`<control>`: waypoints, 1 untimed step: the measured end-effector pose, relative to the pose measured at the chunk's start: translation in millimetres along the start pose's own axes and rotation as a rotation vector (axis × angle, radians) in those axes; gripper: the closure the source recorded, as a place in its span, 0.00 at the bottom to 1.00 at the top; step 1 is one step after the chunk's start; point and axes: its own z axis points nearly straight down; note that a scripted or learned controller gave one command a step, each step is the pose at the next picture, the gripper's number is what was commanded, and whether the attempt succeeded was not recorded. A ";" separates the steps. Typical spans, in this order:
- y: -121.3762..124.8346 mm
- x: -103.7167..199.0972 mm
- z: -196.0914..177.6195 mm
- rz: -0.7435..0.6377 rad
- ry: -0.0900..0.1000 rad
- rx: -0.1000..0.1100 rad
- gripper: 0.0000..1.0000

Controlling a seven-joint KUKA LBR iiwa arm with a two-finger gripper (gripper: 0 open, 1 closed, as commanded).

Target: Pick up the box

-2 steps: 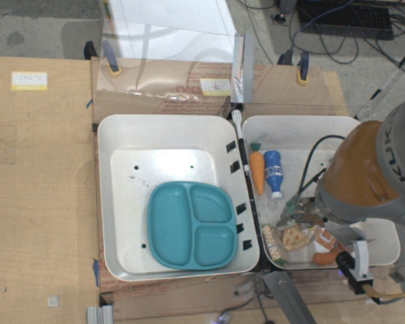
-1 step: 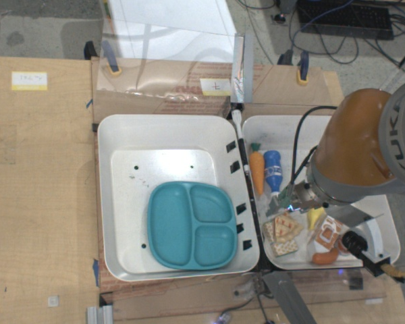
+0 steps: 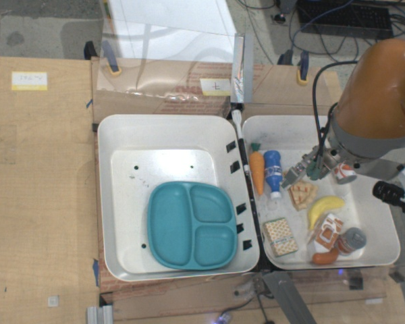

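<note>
Your arm (image 3: 381,93) came in from three o'clock, its orange band bulking over the right bin (image 3: 385,252). The gripper (image 3: 309,169) hung at the bin's centre, just above the waffle (image 3: 302,194) and a little toward three o'clock of the blue bottle (image 3: 273,171). You could not tell from this slanted view how the gripper stood, and nothing showed in its grip.

The box (image 3: 281,237) lay flat near the bin's seven o'clock corner, patterned face up, apart from the gripper. From the box, the carrot (image 3: 257,171) lay toward eleven o'clock, alongside the bottle by the bin's nine o'clock wall. The banana (image 3: 324,208) lay toward two o'clock of the box, just beside the waffle. A red-and-white packet (image 3: 329,231) sat at the box's three o'clock, with a can (image 3: 353,240) just past it and a sausage (image 3: 325,256) below them, near the six o'clock rim.

In the left bin (image 3: 115,201) you had a teal tray (image 3: 192,226) with three compartments, resting toward five o'clock of the bin's floor.
</note>
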 end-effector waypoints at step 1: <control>55.2 49.4 48.6 0.110 0.005 0.005 1.00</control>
